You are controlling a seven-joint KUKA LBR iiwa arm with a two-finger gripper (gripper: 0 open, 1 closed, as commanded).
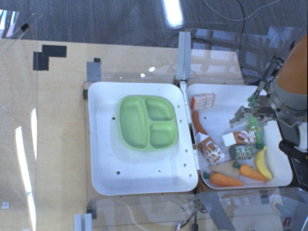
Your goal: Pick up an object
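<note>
My gripper (242, 115) hangs over the right part of the right bin (219, 91), just above an orange and white box (239, 138); I see nothing held in it. Around it lie a dark can with a green label (242, 151), a yellow banana (262, 162), two carrots (226, 179) (251, 172), a brown and white carton (210, 149), a red sausage (198, 123) and a small red and white box (202, 101). A green item (258, 134) sits partly hidden beside the wrist.
The left bin (103, 167) holds a green divided plate (147, 122) at its middle. A metal divider post (183, 57) stands behind the seam between the bins. The grey arm with its orange band (294, 73) covers the right bin's far right edge.
</note>
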